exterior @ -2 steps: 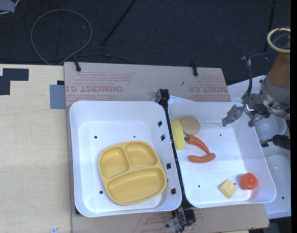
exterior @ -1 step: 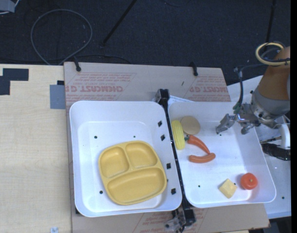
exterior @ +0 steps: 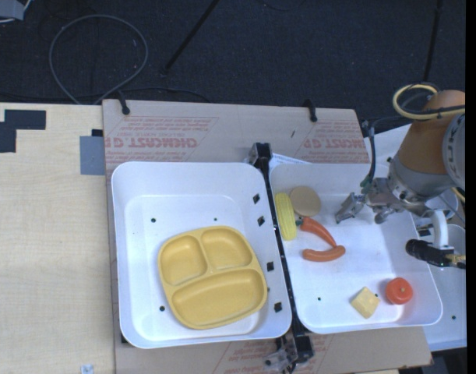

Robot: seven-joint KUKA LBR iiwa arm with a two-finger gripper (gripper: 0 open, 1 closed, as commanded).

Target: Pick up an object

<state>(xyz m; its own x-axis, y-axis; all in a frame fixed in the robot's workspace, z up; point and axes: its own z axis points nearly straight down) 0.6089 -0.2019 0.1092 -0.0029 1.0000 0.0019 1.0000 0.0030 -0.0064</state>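
Two shallow white bins sit side by side on cardboard sheeting. The left bin holds a yellow divided tray, three compartments, lying flat and slightly rotated.

The right bin holds the loose items. A corn cob lies along the left wall, just beside the divider. A tan round disc, possibly a cookie or bread slice (too small to tell), touches the cob's upper end. An orange carrot-like piece lies at a slant just right of the cob, and a reddish sausage lies just below it, nearly touching. Near the front right corner are a pale yellow cheese wedge and a small orange-red tomato, close together but apart.

The arm comes in from the right, its orange band and a yellow cable loop partly cut off at the frame edge. The gripper hangs over the upper right part of the right bin, well apart from every item. The metal fingers look spread, with nothing between them, though the tips are small and blurred. A black part sticks out below the wrist; what it is stays unclear.
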